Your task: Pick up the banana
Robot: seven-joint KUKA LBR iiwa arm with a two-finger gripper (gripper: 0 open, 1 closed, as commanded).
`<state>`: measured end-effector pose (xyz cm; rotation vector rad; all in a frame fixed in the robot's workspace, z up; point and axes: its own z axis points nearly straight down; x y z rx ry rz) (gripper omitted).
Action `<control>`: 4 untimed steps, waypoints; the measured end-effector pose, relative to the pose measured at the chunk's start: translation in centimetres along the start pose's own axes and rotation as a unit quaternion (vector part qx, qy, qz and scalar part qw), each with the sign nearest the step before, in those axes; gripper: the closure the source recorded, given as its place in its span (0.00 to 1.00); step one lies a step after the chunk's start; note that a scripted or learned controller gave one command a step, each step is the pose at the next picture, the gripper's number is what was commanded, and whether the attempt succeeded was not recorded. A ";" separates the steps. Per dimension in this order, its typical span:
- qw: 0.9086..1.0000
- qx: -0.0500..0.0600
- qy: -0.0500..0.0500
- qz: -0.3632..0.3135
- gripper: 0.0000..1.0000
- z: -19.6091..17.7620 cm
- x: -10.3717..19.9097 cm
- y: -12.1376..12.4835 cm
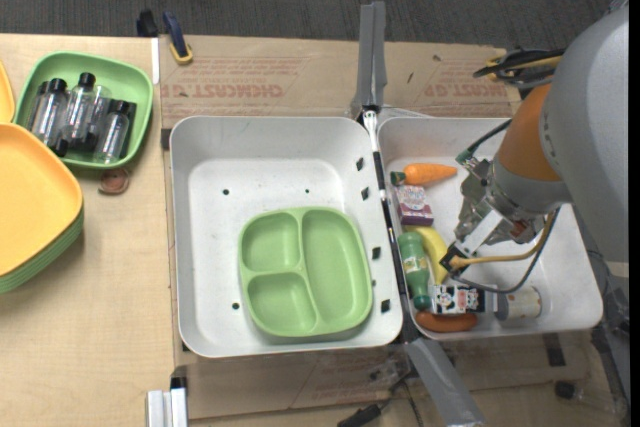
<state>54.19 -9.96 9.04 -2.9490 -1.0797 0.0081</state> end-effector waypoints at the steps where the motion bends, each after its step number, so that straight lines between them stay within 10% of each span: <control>1: 1.000 0.001 0.000 -0.005 1.00 0.0 -5.8 -2.1; 2: 0.996 0.000 0.000 0.085 1.00 0.0 -3.9 -1.0; 3: 0.998 0.000 0.000 0.069 1.00 -0.8 -3.2 3.0; 4: 1.000 0.001 0.000 -0.012 1.00 0.0 -4.6 1.6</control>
